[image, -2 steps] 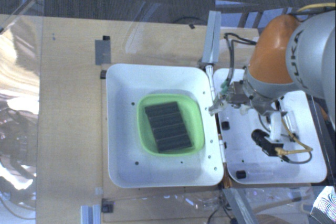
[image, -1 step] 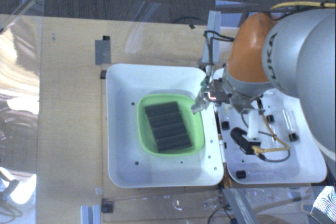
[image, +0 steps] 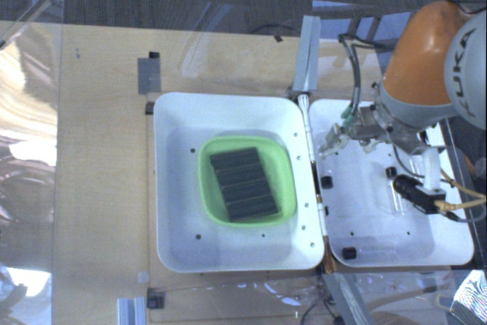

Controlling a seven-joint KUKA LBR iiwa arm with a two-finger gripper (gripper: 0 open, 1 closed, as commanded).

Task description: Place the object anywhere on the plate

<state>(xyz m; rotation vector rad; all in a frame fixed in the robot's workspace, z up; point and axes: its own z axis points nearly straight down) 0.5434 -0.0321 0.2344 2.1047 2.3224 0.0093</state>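
Two bins side by side on bench (image: 91,164). Left bin (image: 175,240) holds plate (image: 209,194) at centre; ridged block (image: 243,184) lies on plate. Right bin (image: 365,240) at 3 o'clock; arm (image: 426,65) above it.

A dark grey ribbed block (image: 243,184) lies on a lime-green plate (image: 209,194), left of the orange-banded grey arm (image: 426,65), in a white bin (image: 175,164).

Matt ribbed dark block (image: 243,184) on glossy green plastic plate (image: 209,198).
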